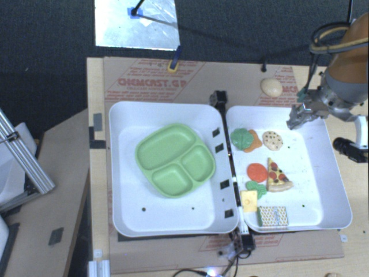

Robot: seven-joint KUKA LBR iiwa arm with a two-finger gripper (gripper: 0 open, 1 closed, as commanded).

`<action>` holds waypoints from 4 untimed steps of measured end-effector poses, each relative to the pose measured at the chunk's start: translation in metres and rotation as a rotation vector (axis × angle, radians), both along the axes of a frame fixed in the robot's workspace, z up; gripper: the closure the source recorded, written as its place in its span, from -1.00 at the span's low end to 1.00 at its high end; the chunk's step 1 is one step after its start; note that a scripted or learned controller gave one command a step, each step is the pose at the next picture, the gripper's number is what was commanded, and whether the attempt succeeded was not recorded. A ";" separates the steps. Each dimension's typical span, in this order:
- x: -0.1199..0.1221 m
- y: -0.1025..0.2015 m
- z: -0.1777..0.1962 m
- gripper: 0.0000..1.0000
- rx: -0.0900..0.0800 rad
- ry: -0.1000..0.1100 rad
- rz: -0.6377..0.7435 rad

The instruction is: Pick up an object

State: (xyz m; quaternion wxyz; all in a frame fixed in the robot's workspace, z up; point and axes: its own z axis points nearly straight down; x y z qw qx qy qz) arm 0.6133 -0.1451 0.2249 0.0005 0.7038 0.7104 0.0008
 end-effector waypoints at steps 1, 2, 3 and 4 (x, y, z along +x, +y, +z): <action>0.012 0.052 0.011 1.00 0.001 -0.001 0.000; 0.022 0.101 -0.003 1.00 0.000 -0.001 -0.002; 0.037 0.163 0.000 1.00 0.001 -0.002 0.001; 0.032 0.193 -0.003 1.00 0.000 0.000 -0.001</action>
